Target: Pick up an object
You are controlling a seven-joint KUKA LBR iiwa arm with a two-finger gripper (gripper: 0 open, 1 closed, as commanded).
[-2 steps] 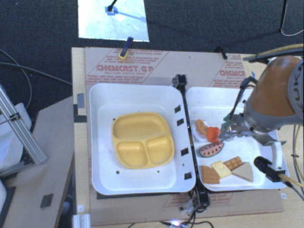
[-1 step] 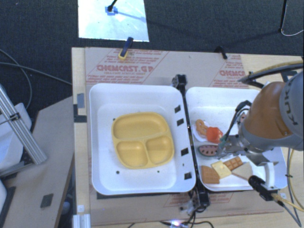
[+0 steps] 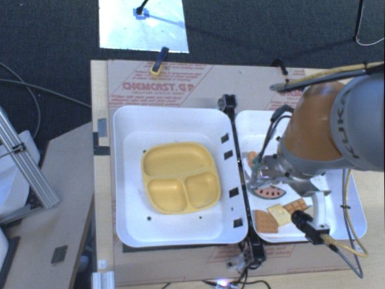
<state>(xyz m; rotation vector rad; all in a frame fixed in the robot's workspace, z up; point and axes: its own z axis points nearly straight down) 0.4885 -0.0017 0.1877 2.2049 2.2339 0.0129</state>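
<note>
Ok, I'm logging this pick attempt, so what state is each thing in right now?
yellow tray: flat in the left bin, compartments bare
watermelon slice: lying in the right bin, by the arm
cracker pieces: lying loose near that bin's front edge
pincer: low over the right bin, grip unclear
</note>
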